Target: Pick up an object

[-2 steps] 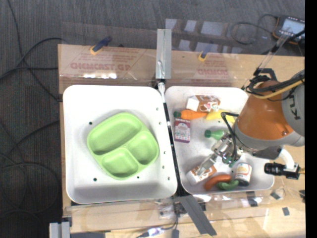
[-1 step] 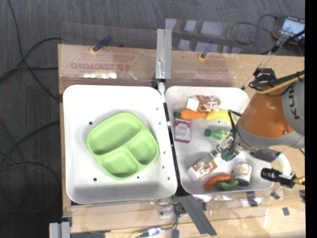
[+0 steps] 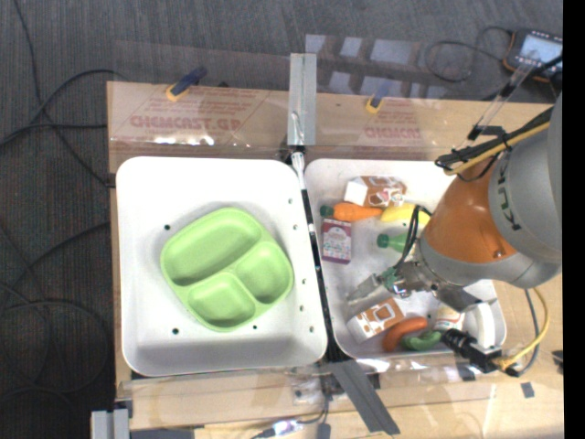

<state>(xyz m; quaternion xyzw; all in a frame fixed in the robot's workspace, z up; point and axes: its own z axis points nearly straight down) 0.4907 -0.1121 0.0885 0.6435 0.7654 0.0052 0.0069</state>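
From above, my pincer [image 3: 377, 286] hangs low in the right bin [image 3: 322, 179], and I cannot tell its state; just below it lies a small brown-and-white carton [image 3: 377, 316], flat, long axis slanting up to the right; beside that, an orange carrot [image 3: 402, 331] points the same way; a pink-labelled box [image 3: 335, 240] stands up-left; the green divided tray [image 3: 228, 268] sits far left.

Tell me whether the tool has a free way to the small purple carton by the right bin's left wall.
Probably yes. The purple carton lies flat with nothing on top of it, left of the tool, with bare bin floor between them.
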